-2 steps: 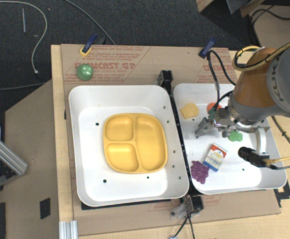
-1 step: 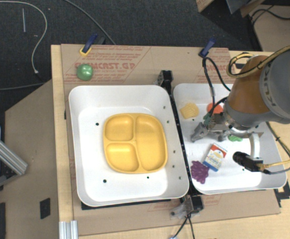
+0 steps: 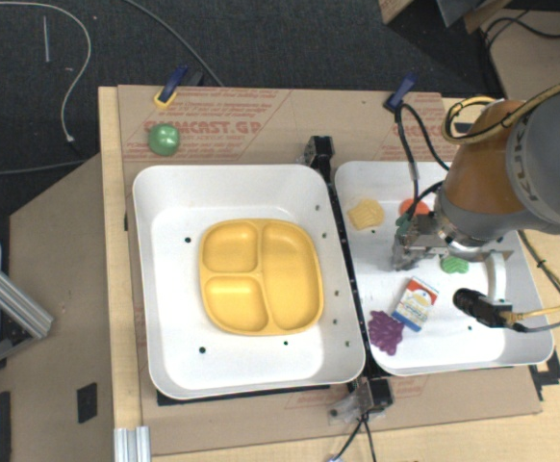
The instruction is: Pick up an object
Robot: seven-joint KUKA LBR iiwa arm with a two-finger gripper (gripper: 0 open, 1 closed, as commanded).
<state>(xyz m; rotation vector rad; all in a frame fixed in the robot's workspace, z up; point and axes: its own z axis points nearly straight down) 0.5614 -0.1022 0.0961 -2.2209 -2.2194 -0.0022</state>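
Note:
My gripper (image 3: 410, 255) hangs low over the middle of the right bin (image 3: 472, 354), reaching in from the right. Around it lie several small items. A pale yellow piece (image 3: 366, 214) sits to its upper left, and an orange-red item (image 3: 415, 205) is just behind it, partly hidden by the wrist. A green item (image 3: 451, 264) peeks out to its right. A small white, blue and red carton (image 3: 415, 305) lies in front of it, and a purple bunch of grapes (image 3: 386, 329) is at the bin's front left. Nothing is visibly held.
The left bin (image 3: 165, 219) holds a yellow divided plate (image 3: 261, 276). A green ball (image 3: 165, 140) rests on the cardboard behind the left bin. Blue clamps (image 3: 172, 85) (image 3: 402, 91) grip the board's far edge. A black clip (image 3: 319, 150) sits between the bins.

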